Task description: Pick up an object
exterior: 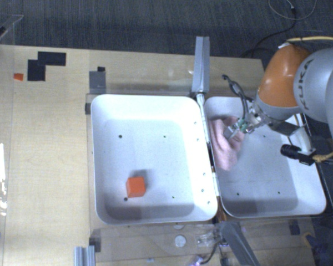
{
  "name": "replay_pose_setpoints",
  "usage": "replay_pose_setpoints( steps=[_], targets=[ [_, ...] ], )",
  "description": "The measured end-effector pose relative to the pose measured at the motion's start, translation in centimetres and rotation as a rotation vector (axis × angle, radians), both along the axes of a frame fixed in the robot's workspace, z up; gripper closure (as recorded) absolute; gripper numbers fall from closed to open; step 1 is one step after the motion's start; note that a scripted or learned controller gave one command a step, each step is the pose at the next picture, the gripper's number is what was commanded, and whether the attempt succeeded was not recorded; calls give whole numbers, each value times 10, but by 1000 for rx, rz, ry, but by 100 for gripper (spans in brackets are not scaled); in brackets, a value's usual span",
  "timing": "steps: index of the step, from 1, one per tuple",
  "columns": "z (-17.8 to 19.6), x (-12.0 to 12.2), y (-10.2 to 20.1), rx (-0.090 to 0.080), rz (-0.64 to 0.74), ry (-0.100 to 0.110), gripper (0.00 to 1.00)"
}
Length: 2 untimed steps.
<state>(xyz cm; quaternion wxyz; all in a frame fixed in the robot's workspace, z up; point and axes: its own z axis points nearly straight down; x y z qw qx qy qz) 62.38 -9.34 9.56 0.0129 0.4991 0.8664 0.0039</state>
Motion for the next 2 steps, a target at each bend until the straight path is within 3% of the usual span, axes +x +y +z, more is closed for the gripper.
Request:
replay_pose_setpoints(
  steps=[1, 2],
  targets=[
    [0, 0, 0, 0, 0, 0, 0],
    [13, 3, 2, 3, 2, -8, 100]
  ],
)
